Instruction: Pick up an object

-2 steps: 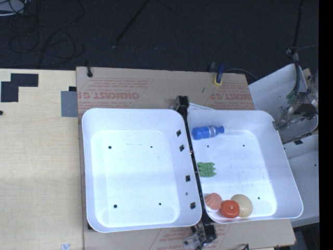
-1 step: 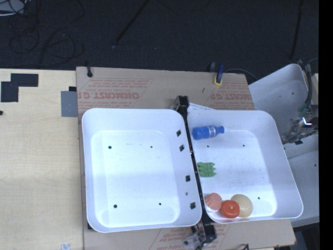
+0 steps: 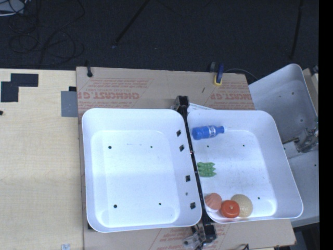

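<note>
The right bin (image 3: 270, 139) holds several small objects. A blue bottle (image 3: 207, 132) lies on its side near the bin's far left corner. A green bumpy piece (image 3: 206, 169) rests by the left wall, midway down. At the near edge sit a pinkish round item (image 3: 213, 200), a red round item (image 3: 230, 209) and a tan round item (image 3: 243, 204), packed close together.
The left bin (image 3: 135, 171) sits beside the right one, joined by a black divider strip (image 3: 190, 160). Both rest on a cardboard sheet (image 3: 156, 87). A grey metal plate (image 3: 289, 98) stands at the right. A yellow and blue clamp (image 3: 218, 74) sits at the cardboard's far edge.
</note>
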{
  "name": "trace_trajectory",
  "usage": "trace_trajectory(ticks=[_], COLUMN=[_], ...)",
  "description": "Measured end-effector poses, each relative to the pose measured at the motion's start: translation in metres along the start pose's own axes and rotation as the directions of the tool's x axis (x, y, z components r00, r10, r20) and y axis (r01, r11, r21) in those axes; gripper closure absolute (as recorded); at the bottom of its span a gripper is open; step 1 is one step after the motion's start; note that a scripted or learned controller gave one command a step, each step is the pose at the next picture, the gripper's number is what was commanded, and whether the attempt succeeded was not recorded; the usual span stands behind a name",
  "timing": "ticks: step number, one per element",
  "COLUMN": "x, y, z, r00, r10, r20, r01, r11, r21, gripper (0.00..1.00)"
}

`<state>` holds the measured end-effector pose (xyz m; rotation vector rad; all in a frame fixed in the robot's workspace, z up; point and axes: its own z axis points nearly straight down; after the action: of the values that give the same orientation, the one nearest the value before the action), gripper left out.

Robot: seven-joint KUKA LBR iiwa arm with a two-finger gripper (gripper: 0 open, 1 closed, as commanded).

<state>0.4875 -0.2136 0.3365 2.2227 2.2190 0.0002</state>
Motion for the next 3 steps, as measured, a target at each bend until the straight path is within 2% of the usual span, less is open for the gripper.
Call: trace_trajectory(ticks=[1, 2, 3], x=[0.001, 0.001, 0.000], y=[-0.012, -0.011, -0.011], z=[-0.004, 0.002, -0.044], r00=[1.000, 1.000, 1.000], r10=[-0.001, -0.001, -0.003], r20=[-0.002, -0.001, 0.001], r01=[0.001, 0.001, 0.003], r11=[1.000, 1.000, 1.000], r21=[0.003, 0.003, -0.002], gripper=[1.00, 1.00, 1.00])
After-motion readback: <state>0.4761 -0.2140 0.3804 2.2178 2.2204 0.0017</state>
